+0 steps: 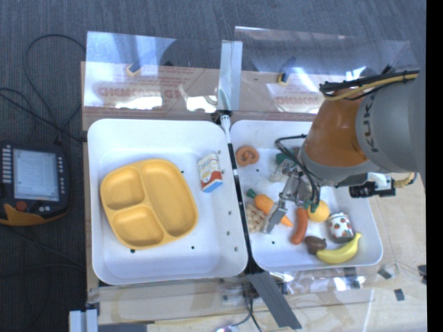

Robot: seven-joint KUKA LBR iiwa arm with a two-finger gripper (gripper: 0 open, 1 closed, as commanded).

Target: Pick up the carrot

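Observation:
The carrot (264,203) is orange with a small green top and lies near the left wall of the right bin (360,258). My gripper (282,209) hangs low over the carrot's right end, pointing down and to the left. Part of the carrot's tip is hidden behind the gripper. The view does not show the carrot lifted off the bin floor.
Packed around the carrot are a tan waffle piece (256,219), a red-orange sausage-like piece (300,226), a lemon (320,210), a banana (339,251), a brown lump (315,242) and a donut (247,155). The left bin holds a yellow divided plate (147,203) and a small carton (210,171).

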